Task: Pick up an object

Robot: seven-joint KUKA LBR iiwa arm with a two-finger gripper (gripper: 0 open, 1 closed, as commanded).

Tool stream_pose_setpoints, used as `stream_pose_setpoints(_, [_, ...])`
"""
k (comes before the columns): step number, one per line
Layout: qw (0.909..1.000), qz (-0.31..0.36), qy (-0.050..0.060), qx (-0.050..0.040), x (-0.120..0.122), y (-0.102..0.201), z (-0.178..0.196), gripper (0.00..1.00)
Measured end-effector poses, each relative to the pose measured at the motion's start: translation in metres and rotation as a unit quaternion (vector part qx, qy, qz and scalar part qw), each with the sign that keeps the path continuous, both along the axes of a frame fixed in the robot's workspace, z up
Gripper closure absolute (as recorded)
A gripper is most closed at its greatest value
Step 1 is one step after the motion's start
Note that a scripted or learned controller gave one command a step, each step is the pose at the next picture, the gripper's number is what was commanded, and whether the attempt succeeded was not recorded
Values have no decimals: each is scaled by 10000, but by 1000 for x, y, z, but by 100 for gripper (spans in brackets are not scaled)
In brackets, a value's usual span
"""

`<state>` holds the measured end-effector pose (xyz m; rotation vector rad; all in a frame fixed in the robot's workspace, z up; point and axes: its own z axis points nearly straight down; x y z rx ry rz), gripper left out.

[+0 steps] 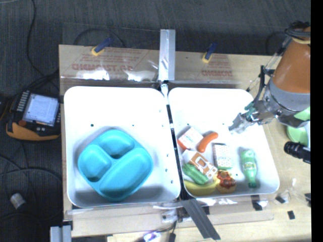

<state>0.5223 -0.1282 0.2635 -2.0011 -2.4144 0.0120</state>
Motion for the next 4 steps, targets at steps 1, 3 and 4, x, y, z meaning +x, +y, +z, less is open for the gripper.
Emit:
stream_pose_setpoints(1, [9997,-263,-11,-3,-2,22,86,100])
stream_pose_setpoints(3, [9988,-481,5,9,3,41,-47,0])
stream_pose_setpoints(4, [9990,-438,-103,-6,19,0,-161,0])
